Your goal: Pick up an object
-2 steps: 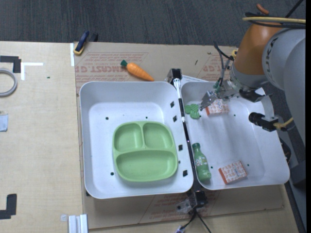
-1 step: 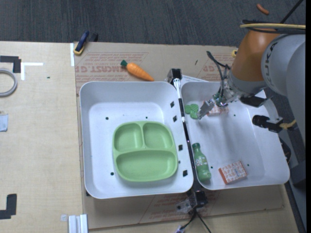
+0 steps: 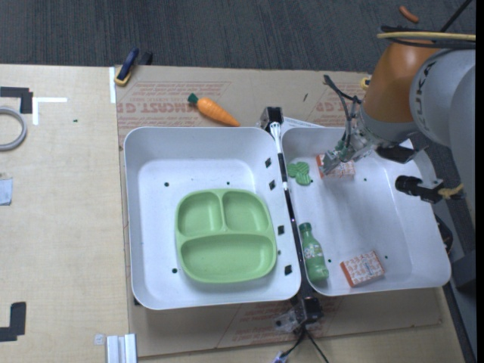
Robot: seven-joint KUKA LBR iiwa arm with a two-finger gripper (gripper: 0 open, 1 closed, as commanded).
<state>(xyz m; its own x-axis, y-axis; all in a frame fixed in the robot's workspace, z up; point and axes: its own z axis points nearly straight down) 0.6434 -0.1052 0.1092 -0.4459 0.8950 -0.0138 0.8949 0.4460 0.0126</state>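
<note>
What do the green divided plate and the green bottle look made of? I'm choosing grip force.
The green divided plate looks like moulded plastic with a matte-satin finish: uniform colour, soft rounded ridges, faint sheen. The green bottle seems to be glossy plastic, possibly glass: bright highlights along its body, and its label is too small to read.

A single fixed camera looks down from above the bench at a slant, far enough back to take in both shallow white bins side by side, the left bin (image 3: 144,225) and the right bin (image 3: 412,259). Dark floor runs along the top edge. The grey and orange arm (image 3: 423,82) enters from the right side.
</note>
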